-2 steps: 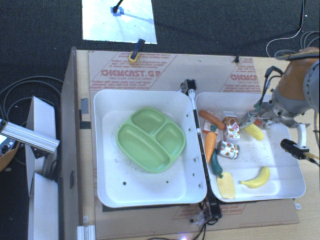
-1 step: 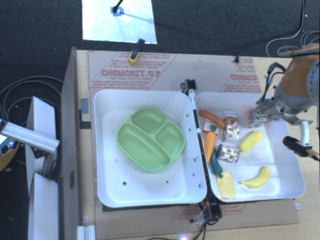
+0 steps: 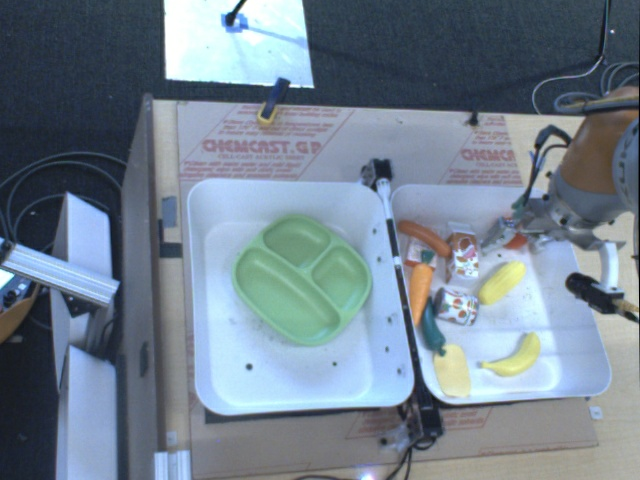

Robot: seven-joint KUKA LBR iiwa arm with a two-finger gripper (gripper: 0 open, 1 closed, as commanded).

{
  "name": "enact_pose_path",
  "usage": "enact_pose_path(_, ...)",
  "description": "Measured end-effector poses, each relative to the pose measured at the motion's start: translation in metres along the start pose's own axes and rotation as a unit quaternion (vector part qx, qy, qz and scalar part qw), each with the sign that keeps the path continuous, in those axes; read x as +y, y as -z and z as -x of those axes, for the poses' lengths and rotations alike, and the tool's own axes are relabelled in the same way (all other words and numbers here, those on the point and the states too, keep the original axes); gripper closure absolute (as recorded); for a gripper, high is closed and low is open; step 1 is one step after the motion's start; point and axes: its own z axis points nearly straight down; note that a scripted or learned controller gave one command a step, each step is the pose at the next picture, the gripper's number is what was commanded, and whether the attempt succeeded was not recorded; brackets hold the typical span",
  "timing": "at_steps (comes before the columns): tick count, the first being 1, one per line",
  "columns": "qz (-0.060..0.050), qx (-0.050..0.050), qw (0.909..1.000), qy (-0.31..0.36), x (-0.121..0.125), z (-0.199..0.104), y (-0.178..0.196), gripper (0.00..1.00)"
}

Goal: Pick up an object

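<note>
A green divided plate (image 3: pixel 301 279) lies in the left white bin (image 3: pixel 215 368). Behind the bins, a yellow-and-blue clamp (image 3: pixel 271 104) sits beside a white sheet (image 3: pixel 200 28).

A bench (image 3: pixel 300 133) topped with a clear sheet printed in red lettering carries two shallow white bins side by side — the right bin (image 3: pixel 590 353) sits under the gripper (image 3: pixel 508 234), the left bin (image 3: pixel 215 228) lies well off to the far side of the jaws. A small yellow-and-blue clamp (image 3: pixel 271 102) sits at the bench's back edge — far from the jaws.
</note>
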Motion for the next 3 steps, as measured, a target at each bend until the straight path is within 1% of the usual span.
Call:
enact_pose_path(1,0.001,0.000,1.0000,0.001,0.046,0.000,-0.005,0.00)
enact_pose_path(2,0.001,-0.001,1.0000,0.002,0.046,0.000,0.006,1.00)
enact_pose_path(3,0.002,0.001,1.0000,0.003,0.047,-0.068,0.072,1.00)
